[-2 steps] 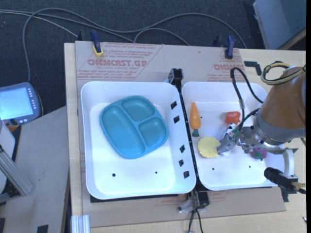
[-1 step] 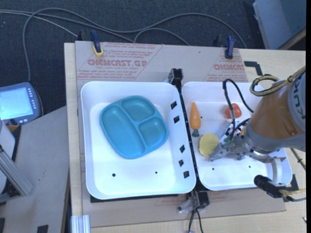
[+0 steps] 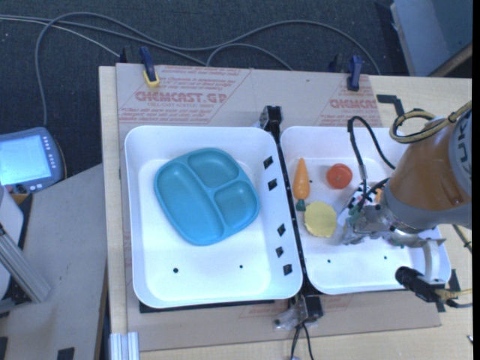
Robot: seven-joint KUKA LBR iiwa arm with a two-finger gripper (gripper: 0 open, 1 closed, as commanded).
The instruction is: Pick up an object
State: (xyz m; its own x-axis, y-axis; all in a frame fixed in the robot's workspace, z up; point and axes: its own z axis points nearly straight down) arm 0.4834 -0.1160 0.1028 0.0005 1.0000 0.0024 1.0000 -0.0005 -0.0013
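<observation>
Two shallow white bins were seen side by side on the bench, the left bin [image 3: 142, 261] and the right bin [image 3: 352, 280], separated by a black divider rail. A blue divided plate [image 3: 206, 195] was laid flat in the left bin, slightly towards its far side. In the right bin, three small objects were grouped near the divider: an orange carrot-shaped piece [image 3: 301, 178] was placed lengthwise beside the rail, a red round object [image 3: 339, 175] was set just to its right, and a pale yellow round object [image 3: 321, 219] was positioned just in front of the carrot-shaped piece. The arm was extended in from the right, and its gripper [image 3: 358, 223] was lowered into the right bin just beside the yellow object. Whether the fingers were spread or closed could not be told, as they were blurred and partly hidden by the wrist. Nothing could be made out between them.
</observation>
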